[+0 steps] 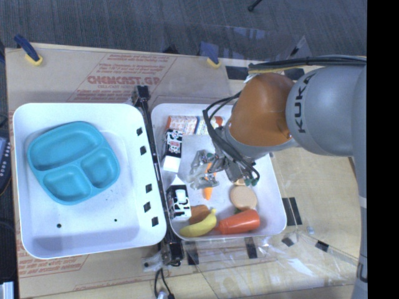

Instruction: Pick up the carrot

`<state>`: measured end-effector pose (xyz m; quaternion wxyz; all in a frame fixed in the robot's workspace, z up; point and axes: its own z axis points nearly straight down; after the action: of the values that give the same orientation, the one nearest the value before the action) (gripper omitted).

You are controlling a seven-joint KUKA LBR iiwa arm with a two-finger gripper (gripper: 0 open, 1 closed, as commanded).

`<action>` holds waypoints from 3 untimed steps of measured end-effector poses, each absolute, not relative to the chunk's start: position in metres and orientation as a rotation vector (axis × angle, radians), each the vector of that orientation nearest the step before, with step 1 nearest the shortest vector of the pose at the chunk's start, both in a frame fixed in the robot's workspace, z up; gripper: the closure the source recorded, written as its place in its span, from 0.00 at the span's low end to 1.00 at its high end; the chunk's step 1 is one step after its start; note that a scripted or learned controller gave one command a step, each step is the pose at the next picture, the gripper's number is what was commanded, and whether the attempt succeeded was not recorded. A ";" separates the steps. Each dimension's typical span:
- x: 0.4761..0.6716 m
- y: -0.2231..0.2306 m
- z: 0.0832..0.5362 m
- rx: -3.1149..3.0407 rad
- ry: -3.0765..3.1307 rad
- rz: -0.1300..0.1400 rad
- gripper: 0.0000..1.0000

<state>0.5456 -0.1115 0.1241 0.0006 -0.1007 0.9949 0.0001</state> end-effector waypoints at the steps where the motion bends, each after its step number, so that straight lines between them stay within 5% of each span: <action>1: 0.587 -0.086 0.227 0.164 3.128 -0.001 1.00; 2: 0.586 -0.087 0.224 0.165 3.133 -0.001 0.00; 3: 0.555 -0.097 0.116 0.043 3.115 -0.005 0.00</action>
<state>0.5548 -0.0971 0.1157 0.0132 0.0139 0.9998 -0.0015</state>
